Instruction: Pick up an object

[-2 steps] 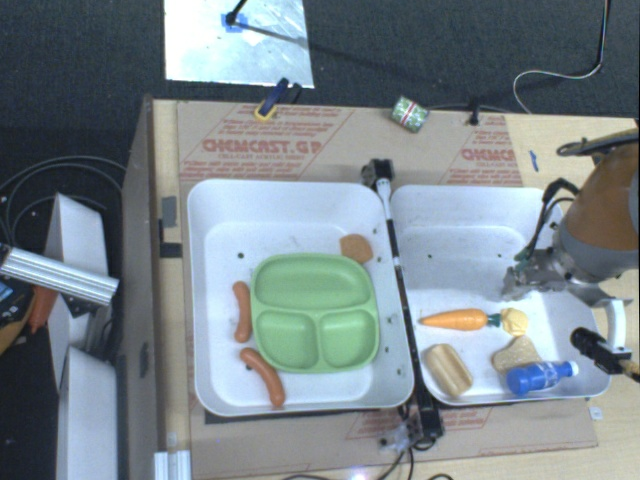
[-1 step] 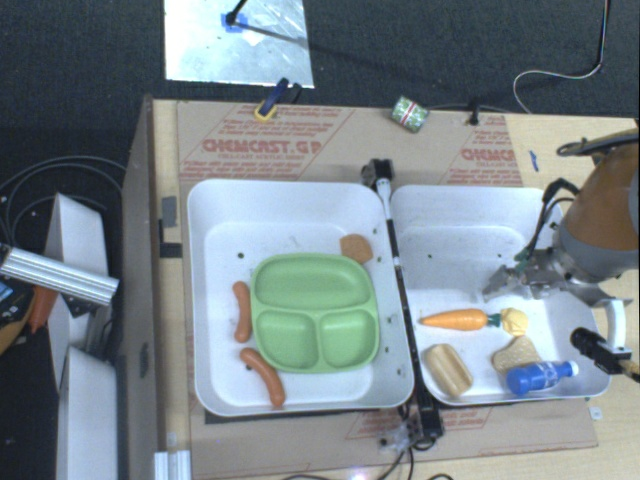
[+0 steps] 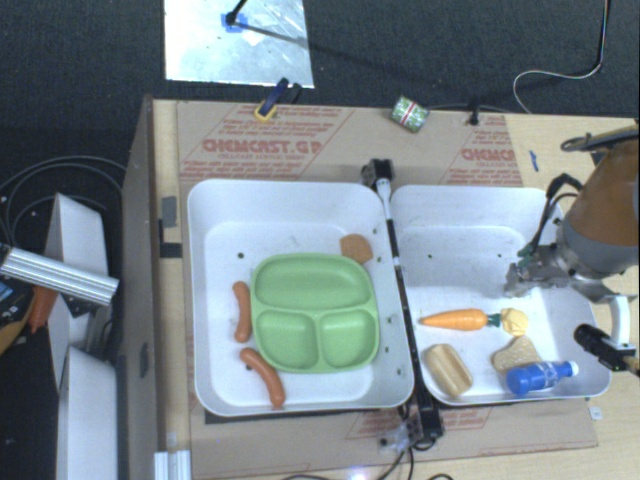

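Observation:
The right bin (image 3: 460,218) holds an orange carrot (image 3: 455,319) with a pale yellow piece (image 3: 513,320) at its right end. Nearer the front lie a tan bread roll (image 3: 447,368), a brown toast slice (image 3: 515,353) and a blue bottle (image 3: 540,376) on its side. My gripper (image 3: 525,273) hangs over the right bin's right half, just above and behind the yellow piece, with the grey and orange arm (image 3: 605,218) behind it. Nothing is visibly held in it.
The left bin (image 3: 215,268) holds a green divided plate (image 3: 315,311), two sausages (image 3: 241,311) (image 3: 265,376) to its left and a brown round piece (image 3: 355,248) at its back right. A black divider (image 3: 392,258) runs between the bins. A small can (image 3: 409,114) lies on the cardboard behind.

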Available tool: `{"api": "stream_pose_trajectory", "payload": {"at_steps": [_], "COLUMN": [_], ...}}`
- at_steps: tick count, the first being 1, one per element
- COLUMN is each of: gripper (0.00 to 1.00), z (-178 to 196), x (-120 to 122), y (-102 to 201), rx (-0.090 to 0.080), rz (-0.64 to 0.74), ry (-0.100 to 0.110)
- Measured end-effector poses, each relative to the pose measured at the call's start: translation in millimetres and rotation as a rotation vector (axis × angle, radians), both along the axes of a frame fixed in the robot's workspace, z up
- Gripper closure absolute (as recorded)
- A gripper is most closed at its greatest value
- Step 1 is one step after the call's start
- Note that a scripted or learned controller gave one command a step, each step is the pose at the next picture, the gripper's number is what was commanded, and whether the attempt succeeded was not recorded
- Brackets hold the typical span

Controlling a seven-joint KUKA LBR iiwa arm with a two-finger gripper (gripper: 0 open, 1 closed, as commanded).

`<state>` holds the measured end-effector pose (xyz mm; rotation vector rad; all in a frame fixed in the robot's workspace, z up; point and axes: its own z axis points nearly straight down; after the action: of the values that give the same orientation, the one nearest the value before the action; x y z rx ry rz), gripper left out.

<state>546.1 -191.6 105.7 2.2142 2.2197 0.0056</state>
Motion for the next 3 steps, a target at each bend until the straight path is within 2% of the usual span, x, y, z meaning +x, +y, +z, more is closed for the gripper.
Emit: {"api": "stream_pose_trajectory", "payload": {"at_steps": [1,2,3], "gripper": [0.0,0.0,0.0], "z": [-0.1,-21.1,-21.0], "x": [-0.1,94.5,36.4], "y": [0.0,68.9,-1.6], "rx": [0.0,0.003,0.0], "rz": [0.0,0.002,-0.001], "ry": [0.0,0.004,0.005]}}
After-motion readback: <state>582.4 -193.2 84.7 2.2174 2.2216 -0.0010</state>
